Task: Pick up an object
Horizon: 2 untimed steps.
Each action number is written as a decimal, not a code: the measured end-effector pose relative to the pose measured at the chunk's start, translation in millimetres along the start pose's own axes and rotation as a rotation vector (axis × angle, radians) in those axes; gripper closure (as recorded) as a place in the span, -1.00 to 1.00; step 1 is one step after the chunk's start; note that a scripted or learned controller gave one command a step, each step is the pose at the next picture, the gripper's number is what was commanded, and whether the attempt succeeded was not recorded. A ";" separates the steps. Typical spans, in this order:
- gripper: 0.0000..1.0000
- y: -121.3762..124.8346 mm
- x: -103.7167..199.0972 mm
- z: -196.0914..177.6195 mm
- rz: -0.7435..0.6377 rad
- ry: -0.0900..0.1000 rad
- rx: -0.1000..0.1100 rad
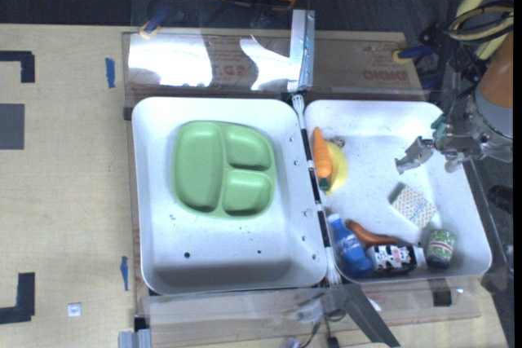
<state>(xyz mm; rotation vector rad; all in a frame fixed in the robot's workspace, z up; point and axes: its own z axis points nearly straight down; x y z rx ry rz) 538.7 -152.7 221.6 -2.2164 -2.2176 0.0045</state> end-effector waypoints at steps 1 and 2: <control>-1.00 -20.3 -50.1 77.0 0.028 0.000 -0.001; -1.00 -22.3 -36.6 135.9 0.010 -0.002 -0.008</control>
